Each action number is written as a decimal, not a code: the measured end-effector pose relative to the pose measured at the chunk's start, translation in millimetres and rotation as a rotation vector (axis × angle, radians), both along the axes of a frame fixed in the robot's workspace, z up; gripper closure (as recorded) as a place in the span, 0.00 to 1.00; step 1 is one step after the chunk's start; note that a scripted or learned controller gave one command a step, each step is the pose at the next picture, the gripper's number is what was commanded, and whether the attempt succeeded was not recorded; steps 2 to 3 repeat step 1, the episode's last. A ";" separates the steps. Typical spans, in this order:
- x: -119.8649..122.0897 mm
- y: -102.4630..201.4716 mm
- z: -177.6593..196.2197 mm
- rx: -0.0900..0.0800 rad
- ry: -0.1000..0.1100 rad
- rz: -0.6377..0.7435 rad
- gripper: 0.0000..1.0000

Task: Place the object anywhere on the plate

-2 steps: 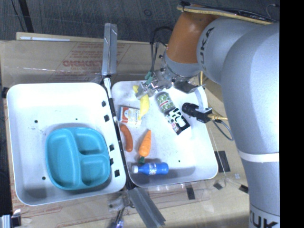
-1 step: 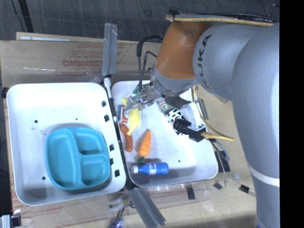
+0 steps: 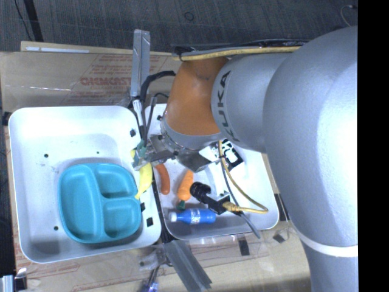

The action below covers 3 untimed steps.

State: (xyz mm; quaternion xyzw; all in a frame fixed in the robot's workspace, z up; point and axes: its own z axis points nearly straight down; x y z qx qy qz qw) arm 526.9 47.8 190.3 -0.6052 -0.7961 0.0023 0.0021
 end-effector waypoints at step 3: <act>0.2 -0.7 0.1 0.000 -0.001 -0.002 0.00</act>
